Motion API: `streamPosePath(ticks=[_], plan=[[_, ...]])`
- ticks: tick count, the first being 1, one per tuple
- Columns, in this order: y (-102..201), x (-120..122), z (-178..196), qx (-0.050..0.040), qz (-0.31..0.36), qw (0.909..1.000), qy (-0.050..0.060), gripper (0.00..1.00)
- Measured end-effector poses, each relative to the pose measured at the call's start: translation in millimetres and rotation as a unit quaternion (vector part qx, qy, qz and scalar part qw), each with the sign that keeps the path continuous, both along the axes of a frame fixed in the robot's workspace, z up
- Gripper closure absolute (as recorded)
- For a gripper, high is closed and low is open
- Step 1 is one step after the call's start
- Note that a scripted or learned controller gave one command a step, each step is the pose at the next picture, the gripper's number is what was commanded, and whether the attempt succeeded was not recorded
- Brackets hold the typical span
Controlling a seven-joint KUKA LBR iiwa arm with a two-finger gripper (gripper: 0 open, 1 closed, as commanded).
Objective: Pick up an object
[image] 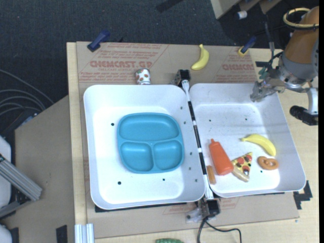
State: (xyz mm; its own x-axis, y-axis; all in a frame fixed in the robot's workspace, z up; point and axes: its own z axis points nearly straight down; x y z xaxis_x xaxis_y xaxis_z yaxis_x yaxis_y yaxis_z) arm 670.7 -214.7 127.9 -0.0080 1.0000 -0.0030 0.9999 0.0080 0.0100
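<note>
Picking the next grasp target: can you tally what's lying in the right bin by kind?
Right bin holds:
Banana: 1
Orange bottle: 1
Pizza slice: 1
Pretzel: 1
Small sausage-like piece: 1
Total: 5

A second banana lies outside the bins on the board, not counted.

Arm [304, 44] cut off at right edge; hand [259, 92] too small to read.
</note>
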Motion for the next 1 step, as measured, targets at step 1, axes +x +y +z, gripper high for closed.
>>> streamPosePath(ticks=[1], plan=[[0.0, -0.1, -0.2, 0.0, 0.0, 1.0, 0.0, 0.0]])
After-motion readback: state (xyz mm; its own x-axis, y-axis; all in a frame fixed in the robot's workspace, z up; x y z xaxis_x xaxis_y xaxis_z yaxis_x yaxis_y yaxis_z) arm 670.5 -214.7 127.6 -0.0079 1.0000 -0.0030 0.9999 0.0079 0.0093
